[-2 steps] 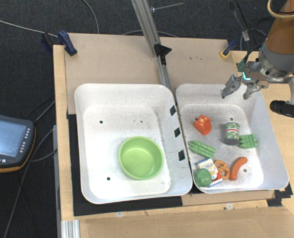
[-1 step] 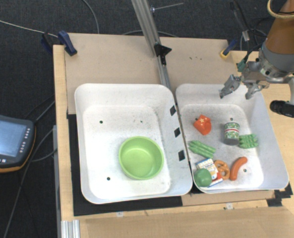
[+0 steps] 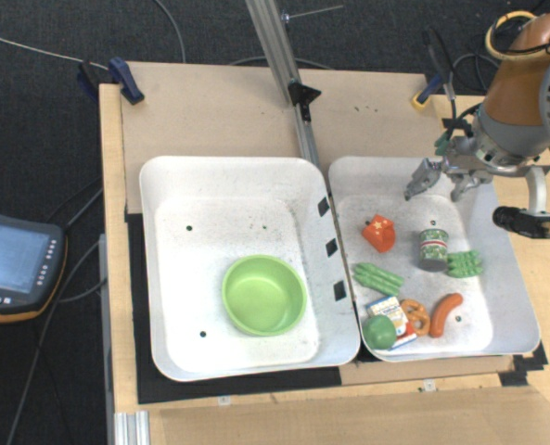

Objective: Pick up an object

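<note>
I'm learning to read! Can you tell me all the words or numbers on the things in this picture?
No words here are clear enough to read.
Small can in the right bin: it has a green and white label, too blurred to read.
Little box near the green ball: printed colours, too small to read.
Handheld screen at the left: the display is too blurred to read.

can label point(image 3: 433, 246) print too small, nothing legible anywhere
</note>
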Robot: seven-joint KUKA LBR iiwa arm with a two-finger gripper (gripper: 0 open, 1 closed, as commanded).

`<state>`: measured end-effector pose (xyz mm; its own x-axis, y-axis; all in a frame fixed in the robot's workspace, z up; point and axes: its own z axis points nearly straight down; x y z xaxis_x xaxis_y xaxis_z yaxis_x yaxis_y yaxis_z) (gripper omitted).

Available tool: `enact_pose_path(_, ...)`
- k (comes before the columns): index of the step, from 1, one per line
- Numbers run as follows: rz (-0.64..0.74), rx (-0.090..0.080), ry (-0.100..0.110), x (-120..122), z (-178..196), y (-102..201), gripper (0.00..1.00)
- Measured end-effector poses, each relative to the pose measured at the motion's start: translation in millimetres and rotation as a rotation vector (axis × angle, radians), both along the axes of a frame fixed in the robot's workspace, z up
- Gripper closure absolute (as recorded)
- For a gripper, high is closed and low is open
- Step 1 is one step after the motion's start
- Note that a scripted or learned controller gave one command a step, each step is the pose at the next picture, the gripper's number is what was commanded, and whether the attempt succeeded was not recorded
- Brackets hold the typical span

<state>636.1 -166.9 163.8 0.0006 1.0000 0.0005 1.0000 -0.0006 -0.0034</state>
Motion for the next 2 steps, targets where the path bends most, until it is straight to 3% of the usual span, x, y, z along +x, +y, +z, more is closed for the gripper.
enact_pose_path(1,0.001,0.000,0.001,-1.1,-61.9,-4.5,0.00)
enact_pose_path(2,0.001,-0.001,-0.003,-1.0,-68.3,-4.3,0.00)
